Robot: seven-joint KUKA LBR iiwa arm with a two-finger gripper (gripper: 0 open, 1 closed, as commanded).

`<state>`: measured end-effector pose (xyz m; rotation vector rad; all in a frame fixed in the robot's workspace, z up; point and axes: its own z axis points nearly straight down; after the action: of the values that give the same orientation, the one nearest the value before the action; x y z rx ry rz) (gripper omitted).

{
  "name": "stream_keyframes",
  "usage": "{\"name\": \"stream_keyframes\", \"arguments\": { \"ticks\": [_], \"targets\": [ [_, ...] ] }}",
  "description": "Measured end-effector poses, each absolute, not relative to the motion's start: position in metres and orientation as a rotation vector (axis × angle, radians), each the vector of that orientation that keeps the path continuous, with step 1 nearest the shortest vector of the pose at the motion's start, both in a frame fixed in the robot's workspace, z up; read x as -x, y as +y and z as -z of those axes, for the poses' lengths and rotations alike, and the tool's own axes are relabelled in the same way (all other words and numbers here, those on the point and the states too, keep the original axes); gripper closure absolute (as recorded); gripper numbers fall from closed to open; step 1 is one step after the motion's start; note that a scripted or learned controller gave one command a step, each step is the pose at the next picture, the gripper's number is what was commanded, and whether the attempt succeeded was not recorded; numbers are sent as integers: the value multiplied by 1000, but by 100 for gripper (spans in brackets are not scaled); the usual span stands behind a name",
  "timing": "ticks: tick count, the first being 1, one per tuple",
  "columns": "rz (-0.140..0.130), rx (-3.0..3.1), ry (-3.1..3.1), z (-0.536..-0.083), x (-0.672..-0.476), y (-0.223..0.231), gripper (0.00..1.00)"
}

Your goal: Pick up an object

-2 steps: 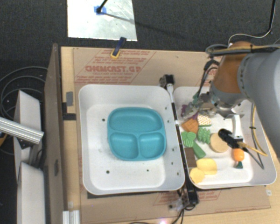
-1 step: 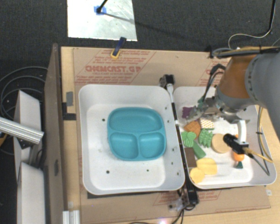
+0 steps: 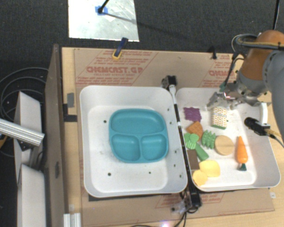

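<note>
Nearest me, at the lower right of the frame, the right bin holds two yellow pieces against its front wall. Just above them lie a carrot, a round wooden disc and a spiky green piece. An orange piece and a purple piece lie further up, near the divide between the bins. In the left bin, a teal divided tray lies flat at centre frame. The cream dotted block is in the upper part of the right bin, directly under the gripper. From this slant I cannot tell how far open the gripper is, or whether it has the block or merely hangs over it. Beyond, the grey arm comes in at the right edge, and a silver sheet lies at the upper left.
</note>
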<state>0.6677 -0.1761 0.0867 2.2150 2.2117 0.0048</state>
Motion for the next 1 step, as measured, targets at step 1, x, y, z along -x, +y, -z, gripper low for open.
{"name": "stream_keyframes", "arguments": {
  "ticks": [1],
  "targets": [
    [5,-2228,2221,-88,-576,-183,0]
  ]
}}
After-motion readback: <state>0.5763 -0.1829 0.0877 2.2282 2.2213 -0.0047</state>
